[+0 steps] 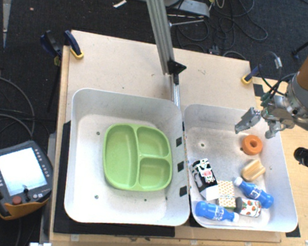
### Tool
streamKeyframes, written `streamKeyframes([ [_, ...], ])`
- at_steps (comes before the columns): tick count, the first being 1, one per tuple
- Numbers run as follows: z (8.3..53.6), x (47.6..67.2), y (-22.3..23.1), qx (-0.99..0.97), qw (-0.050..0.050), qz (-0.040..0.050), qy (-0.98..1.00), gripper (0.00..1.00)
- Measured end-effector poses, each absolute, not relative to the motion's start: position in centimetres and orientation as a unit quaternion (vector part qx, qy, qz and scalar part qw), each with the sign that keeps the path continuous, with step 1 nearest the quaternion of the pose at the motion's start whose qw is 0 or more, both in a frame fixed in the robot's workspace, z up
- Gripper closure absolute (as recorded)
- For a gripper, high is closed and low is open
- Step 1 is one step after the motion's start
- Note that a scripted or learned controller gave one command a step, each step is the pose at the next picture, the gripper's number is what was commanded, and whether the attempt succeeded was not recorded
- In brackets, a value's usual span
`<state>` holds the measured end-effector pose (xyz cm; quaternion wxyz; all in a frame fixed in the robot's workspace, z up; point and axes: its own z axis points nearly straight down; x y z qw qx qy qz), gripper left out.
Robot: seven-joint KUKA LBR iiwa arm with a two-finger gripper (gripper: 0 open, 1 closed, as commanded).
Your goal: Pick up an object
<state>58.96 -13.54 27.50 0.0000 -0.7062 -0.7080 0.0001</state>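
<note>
Arm's open jaws (260,123) above orange ring (252,145).

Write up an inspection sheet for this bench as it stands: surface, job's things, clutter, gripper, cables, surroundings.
Surface: pale bench board bearing left bin and right bin.
Job's things: right bin holds orange ring, tan wedge, cow figure, checkered block, two blue bottles, small dark carton.
Clutter: green divided plate in left bin.
Gripper: gripper above right bin's far side, jaws spread, nothing between them; orange ring just below.
Cables: loose cables on floor behind bench; wiring at wrist.
Surroundings: teach pendant on floor at left, metal pole, clamps at bench corners.
</note>
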Motion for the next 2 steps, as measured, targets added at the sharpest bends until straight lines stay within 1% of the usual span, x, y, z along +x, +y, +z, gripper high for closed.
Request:
streamKeyframes([
  [1, 27.5, 59.0, -13.5, -0.706, 0.000, 0.0001, -0.708, 0.00],
  [2, 22.4, 58.7, -12.5, -0.707, 0.002, 0.0017, -0.707, 0.00],
])
